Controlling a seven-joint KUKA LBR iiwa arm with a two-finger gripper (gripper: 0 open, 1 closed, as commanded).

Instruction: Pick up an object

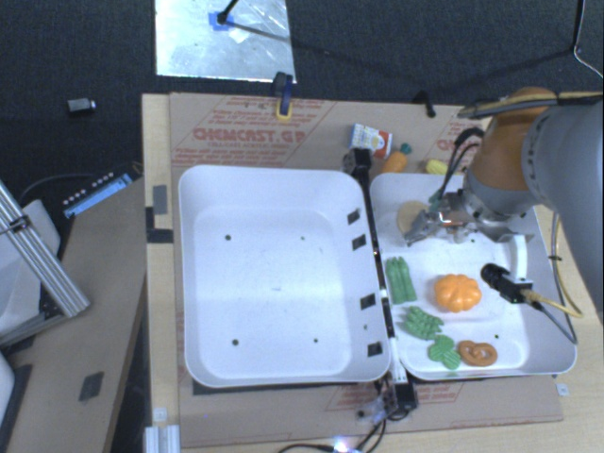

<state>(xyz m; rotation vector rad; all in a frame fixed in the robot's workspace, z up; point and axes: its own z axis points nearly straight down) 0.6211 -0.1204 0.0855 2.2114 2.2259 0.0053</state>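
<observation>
The right bin (pixel 547 338) holds several small things. An orange pumpkin (pixel 458 292) lies near its middle, and a green bean pod (pixel 400 279) lies along its left wall. Two green leafy pieces (pixel 422 324) (pixel 442 351) and a brown pretzel (pixel 478 354) sit near the front edge. A tan round piece (pixel 410 218) rests at the back left. My gripper (pixel 432 225) hangs low over the back of this bin, right beside the tan piece and at its right edge. I see nothing held in it.
The left bin (pixel 274 272) stands next to the right one, with black clips along the wall between them. Behind the bins, on the cardboard, lie a small white and orange item (pixel 370 140), an orange piece (pixel 396 161) and a yellow piece (pixel 434 168).
</observation>
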